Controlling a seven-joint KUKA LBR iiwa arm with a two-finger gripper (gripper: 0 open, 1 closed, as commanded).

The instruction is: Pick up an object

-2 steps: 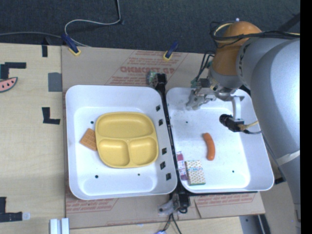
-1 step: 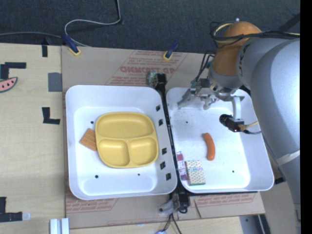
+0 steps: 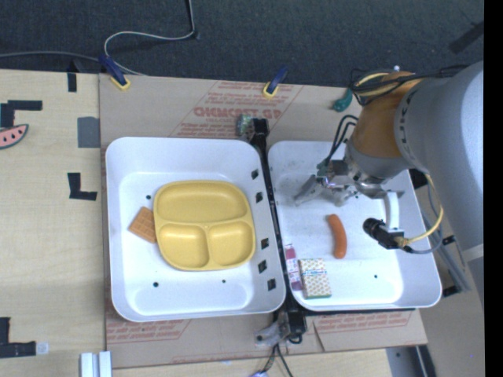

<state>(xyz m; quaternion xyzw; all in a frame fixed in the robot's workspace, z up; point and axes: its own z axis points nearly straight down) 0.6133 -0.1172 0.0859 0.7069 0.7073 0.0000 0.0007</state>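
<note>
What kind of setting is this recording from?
Probably a robotics lab grasping bench: two white bins clamped onto cardboard, toy-like items such as a yellow divided plate and sausage, with loose cables behind.

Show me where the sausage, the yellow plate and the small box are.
sausage (image 3: 338,235): camera view, its middle.
yellow plate (image 3: 198,200): camera view, bare top compartment.
small box (image 3: 315,278): camera view, top face.

plate (image 3: 206,224) in left bin (image 3: 126,234)
</note>
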